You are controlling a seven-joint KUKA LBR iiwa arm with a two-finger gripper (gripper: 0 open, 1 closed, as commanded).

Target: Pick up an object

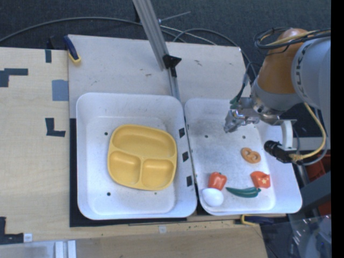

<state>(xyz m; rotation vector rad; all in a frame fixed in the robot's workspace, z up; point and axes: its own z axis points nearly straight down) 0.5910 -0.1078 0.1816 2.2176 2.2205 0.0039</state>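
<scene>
Down in the near part of the right-hand white bin (200, 117) sits the pickings: a small brown pretzel-shaped toy (250, 155) lies alone toward the bin's right edge, and beyond it, along the near edge, a red pepper-like toy (217, 180), a white egg-shaped toy (212, 197) touching it at the near-left corner, a dark green chilli-shaped toy (244, 192) and a red chunky toy (260, 179) just above the chilli. These all look like light, stiff plastic play food, likely a bit slick; the pretzel, standing apart, looks the easiest take, pinched across its width. The two-finger gripper (232, 123) hovers over bare floor in the far half of that bin, well apart from every toy, touching nothing I can make out. Whether its fingers are apart or together, I cannot tell. The left-hand white bin (86, 144) carries a yellow divided plastic plate (142, 157).
</scene>
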